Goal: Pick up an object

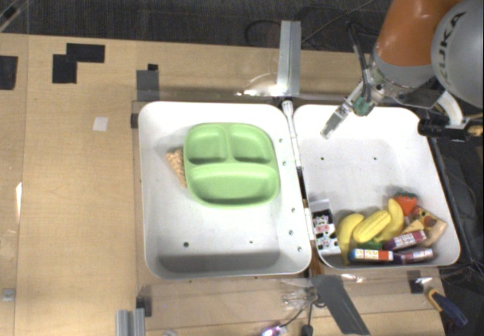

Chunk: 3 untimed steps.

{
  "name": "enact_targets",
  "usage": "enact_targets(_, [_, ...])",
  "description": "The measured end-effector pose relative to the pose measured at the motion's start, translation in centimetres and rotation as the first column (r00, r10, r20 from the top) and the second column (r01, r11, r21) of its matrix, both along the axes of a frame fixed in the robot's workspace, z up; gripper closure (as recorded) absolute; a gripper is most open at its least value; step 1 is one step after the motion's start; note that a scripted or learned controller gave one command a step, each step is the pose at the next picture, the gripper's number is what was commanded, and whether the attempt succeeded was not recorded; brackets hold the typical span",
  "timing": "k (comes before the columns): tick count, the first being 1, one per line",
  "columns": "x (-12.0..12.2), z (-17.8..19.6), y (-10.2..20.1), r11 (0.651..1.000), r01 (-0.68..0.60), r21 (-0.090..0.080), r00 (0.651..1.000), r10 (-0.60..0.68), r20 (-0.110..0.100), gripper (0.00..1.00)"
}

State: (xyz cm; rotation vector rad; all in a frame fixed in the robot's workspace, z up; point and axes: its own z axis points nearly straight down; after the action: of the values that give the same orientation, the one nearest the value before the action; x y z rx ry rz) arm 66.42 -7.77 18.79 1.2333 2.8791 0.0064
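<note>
My gripper (333,124) hangs over the far left part of the right bin (378,160), reaching down from the orange-banded wrist (412,17). It is well away from the pile in that bin's near right corner. The pile holds yellow bananas (364,225), a red and white tube (372,255), a dark tube (412,255), a red-orange item (408,204) and a brown item (432,230). A small black and white box (323,222) lies at the bin's near left edge. I see nothing in the gripper.
The left bin (174,251) holds a green divided plate (229,163), with a tan item (175,166) poking out from under its left side. A metal post (290,62) stands behind the rim shared by the two bins.
</note>
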Motion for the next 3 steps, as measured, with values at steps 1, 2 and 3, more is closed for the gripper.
enact_targets(1, [0.3, 0.0, 2.4, 0.999, -0.041, 0.0, 0.999, 0.041, 0.0, 0.0])
enact_targets(2, [-0.2, -0.1, 1.8, 0.863, 0.505, 0.004, 0.863, -0.505, -0.003, 0.0])
enact_targets(3, [-4.8, -5.2, -1.8, 0.972, 0.235, 0.002, 0.972, -0.235, -0.004, 0.0])
